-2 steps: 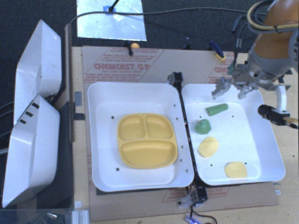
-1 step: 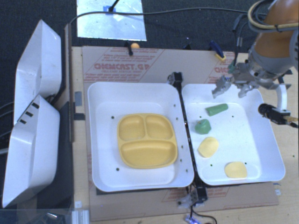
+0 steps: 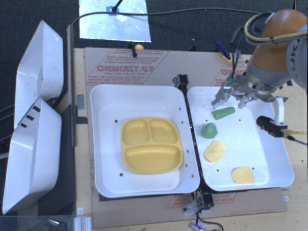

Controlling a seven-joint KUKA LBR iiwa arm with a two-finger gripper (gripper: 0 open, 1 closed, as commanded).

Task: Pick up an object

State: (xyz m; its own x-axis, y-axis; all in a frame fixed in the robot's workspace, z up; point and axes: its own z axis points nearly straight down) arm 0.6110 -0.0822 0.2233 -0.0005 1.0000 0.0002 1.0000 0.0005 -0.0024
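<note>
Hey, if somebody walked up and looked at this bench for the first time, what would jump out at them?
Probably the yellow divided plate, lying alone in the middle of the left bin. Next, the arm's gripper, poised at the far side of the right bin, just above a green cylinder. Nearer the camera in that bin lie a green lump and two pale yellow pieces.

Bright even overhead light; glare on foil sheet; white bins near overexposed; soft shadows; slightly soft focus.
</note>
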